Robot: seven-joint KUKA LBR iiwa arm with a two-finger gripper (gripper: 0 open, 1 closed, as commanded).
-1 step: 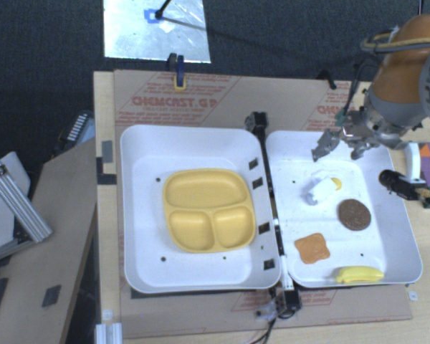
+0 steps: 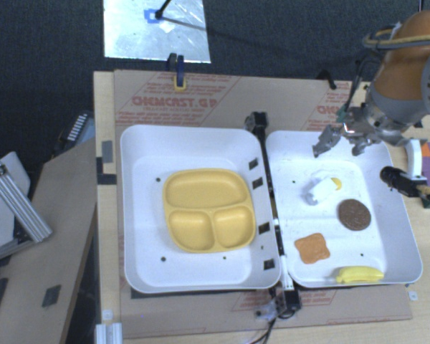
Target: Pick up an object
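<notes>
No object is between my fingers. The things to pick lie in the right bin [image 2: 287, 156]: a white piece with a yellow tip [image 2: 321, 189] near the middle, a brown disc [image 2: 354, 214] just right of it, an orange square [image 2: 312, 248] lower down, and a banana [image 2: 358, 274] by the front rim. My gripper [image 2: 342, 143] hangs over the bin's far part, fingers spread, holding nothing. The left bin [image 2: 140, 156] holds a yellow tray [image 2: 204, 210].
</notes>
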